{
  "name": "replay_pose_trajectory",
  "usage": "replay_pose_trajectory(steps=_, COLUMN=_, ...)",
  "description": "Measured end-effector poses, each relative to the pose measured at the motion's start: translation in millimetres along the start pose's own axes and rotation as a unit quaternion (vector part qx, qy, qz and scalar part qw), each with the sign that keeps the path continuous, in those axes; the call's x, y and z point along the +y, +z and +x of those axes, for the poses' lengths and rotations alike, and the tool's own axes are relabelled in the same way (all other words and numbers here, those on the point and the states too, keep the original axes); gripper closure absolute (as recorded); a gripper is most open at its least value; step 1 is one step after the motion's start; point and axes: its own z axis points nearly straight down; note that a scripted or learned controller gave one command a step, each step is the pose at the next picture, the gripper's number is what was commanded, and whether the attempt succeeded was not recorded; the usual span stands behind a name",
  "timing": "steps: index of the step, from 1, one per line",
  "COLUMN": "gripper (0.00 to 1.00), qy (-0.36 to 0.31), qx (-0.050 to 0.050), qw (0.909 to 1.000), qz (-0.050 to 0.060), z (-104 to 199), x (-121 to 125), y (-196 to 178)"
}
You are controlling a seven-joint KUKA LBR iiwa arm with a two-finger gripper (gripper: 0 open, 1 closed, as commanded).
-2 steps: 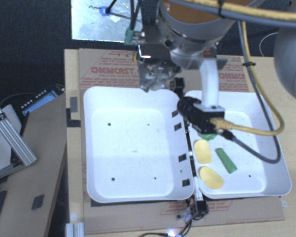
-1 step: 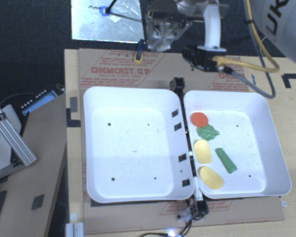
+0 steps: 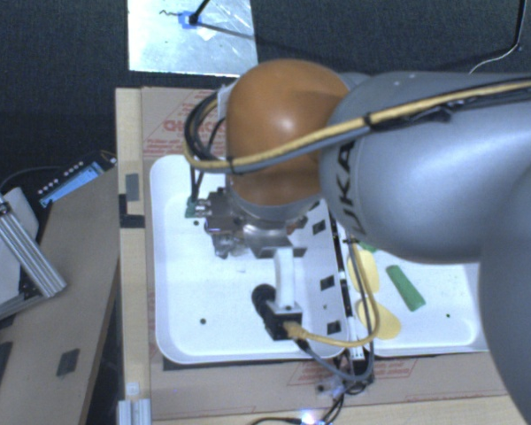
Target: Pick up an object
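Green block [image 3: 405,288] lying flat in the right bin [image 3: 447,330], slanted, in the half nearest the wall shared with the other bin; just beside it, toward the bin's near edge, a flat yellow piece [image 3: 385,320], partly crossed by the robot's cable; whether the two touch I cannot tell. Both are well clear of the gripper [image 3: 223,228]; nothing is seen held.

Over to the left bin [image 3: 184,312]; the gripper is down over its far half, closer to the left edge than to the shared wall; the orange band of the arm [image 3: 279,135] sits right on top of it and hides the grasping end, so open or closed, I cannot tell. A small green speck [image 3: 195,208] shows just at the gripper's left; too small to say what it is. The near left corner of that bin shows bare white floor with a few dark dots.

Both bins rest on a cardboard sheet [image 3: 159,127] with red print; left of it, the tan worktop [image 3: 80,317] carries an aluminium rail [image 3: 18,246] and a blue-and-black strip [image 3: 71,180]; beyond the far edge, a shiny foil sheet [image 3: 190,25] lies on dark carpet.
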Motion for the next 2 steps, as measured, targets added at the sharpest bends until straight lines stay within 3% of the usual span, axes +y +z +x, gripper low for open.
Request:
replay_pose_trajectory(steps=1, gripper=1.0, qy=0.0, qx=0.007, qw=0.9999, qz=-0.015, z=-4, x=-11, y=-130)
replay_pose_trajectory(steps=2, gripper=1.0, qy=-0.001, qx=0.008, qw=0.9998, qz=-0.017, z=-2, x=-14, y=-264)
